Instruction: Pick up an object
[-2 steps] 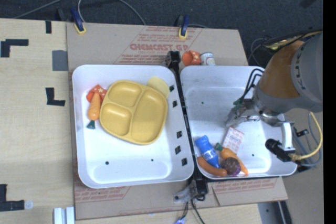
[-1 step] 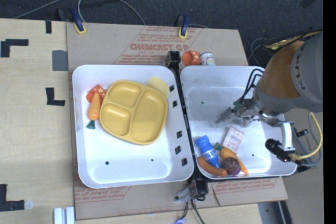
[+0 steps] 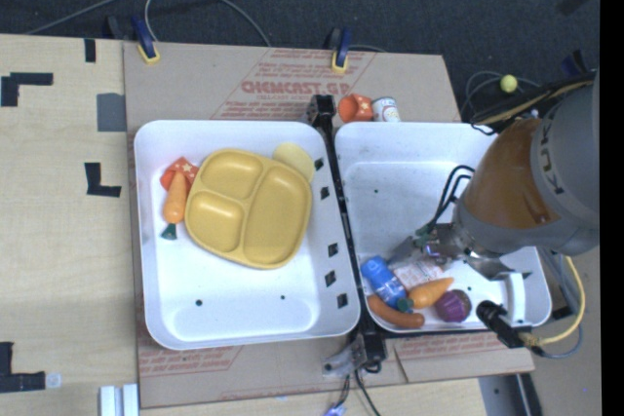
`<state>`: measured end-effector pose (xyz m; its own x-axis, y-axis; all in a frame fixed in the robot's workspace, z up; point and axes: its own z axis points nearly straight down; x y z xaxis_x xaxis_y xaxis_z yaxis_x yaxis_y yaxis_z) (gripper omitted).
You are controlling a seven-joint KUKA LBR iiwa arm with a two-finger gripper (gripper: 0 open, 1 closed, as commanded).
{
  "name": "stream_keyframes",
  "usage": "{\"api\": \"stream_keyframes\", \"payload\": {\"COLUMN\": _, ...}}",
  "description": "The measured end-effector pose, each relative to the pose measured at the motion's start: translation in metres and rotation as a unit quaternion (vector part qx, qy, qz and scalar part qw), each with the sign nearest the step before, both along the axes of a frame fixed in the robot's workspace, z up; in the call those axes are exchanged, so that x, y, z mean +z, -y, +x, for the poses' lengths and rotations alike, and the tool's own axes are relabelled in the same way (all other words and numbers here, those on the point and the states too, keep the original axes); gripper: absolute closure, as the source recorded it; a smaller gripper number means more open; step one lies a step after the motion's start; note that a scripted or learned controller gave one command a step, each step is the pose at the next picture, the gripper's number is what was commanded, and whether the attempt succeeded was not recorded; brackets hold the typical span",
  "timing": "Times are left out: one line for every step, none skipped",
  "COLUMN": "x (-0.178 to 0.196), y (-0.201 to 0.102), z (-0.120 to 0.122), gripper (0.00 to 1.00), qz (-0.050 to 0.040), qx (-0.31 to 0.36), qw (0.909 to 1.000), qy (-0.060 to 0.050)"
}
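Observation:
In the right bin (image 3: 390, 151), near its front edge, lie a blue bottle (image 3: 383, 280), an orange carrot-like piece (image 3: 430, 291), a red-brown sausage (image 3: 396, 313) and a purple round object (image 3: 451, 306). My gripper (image 3: 426, 246) hangs low over this cluster, just above the carrot piece and right of the bottle. The grey arm with its orange band (image 3: 512, 180) covers the wrist and much of the bin's right side.
The left bin (image 3: 161, 287) holds a yellow divided plate (image 3: 248, 207), a carrot (image 3: 175, 200) and a red piece (image 3: 177, 170) at its left, and a pale yellow object (image 3: 293, 157) behind the plate. An orange item (image 3: 353, 107) and a small can (image 3: 385, 109) lie behind the bins.

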<state>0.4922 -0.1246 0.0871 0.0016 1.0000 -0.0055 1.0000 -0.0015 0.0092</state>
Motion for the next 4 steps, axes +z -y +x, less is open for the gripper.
{"api": "stream_keyframes", "payload": {"x": 0.001, "y": -0.006, "z": -0.004, "gripper": 0.0, "qz": -0.0045, "qx": -0.003, "qw": 1.0, "qy": 0.006}}
{"api": "stream_keyframes", "payload": {"x": 0.037, "y": -0.03, "z": 0.086, "gripper": 0.0, "qz": 0.0026, "qx": 0.002, "qw": 1.0, "qy": -0.004}}
{"api": "stream_keyframes", "payload": {"x": 0.098, "y": -0.079, "z": 0.119, "gripper": 0.0, "qz": 0.0027, "qx": 0.002, "qw": 1.0, "qy": -0.004}}
{"api": "stream_keyframes", "payload": {"x": 0.097, "y": -0.097, "z": 0.07, "gripper": 0.0, "qz": 0.0029, "qx": 0.001, "qw": 1.0, "qy": -0.006}}
